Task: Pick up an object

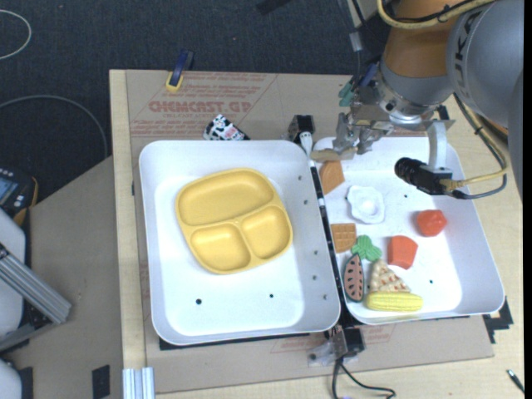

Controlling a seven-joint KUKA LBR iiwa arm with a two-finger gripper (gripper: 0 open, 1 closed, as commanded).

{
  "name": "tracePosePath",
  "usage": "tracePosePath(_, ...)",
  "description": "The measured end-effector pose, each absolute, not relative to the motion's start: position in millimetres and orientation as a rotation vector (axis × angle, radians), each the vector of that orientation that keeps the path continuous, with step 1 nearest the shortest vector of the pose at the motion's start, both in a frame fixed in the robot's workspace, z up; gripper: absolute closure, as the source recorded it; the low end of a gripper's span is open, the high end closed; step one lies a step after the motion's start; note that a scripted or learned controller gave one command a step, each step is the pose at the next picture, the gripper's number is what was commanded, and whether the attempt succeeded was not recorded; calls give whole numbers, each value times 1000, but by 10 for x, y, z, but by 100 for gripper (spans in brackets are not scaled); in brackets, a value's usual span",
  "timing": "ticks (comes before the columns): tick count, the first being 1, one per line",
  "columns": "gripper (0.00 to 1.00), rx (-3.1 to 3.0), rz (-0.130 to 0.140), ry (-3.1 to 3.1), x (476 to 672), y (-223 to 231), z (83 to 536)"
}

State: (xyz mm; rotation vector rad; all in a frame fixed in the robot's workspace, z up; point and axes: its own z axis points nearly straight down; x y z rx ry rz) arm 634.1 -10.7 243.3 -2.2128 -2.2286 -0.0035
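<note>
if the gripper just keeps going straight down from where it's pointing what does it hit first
Most likely the tan bread-like piece at the right bin's upper left corner, just below the gripper. Depth is unclear from this slanted view, so it could land on bin floor beside it instead.

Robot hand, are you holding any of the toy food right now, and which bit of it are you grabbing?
It cannot be told. The hand hangs over the far edge of the right bin, just above the tan bread slice, but no food shows between its tips.
</note>
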Motion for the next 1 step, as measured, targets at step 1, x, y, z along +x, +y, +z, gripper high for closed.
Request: tracePosePath(1,100,-2213,2,-2224,6257,335,2370)
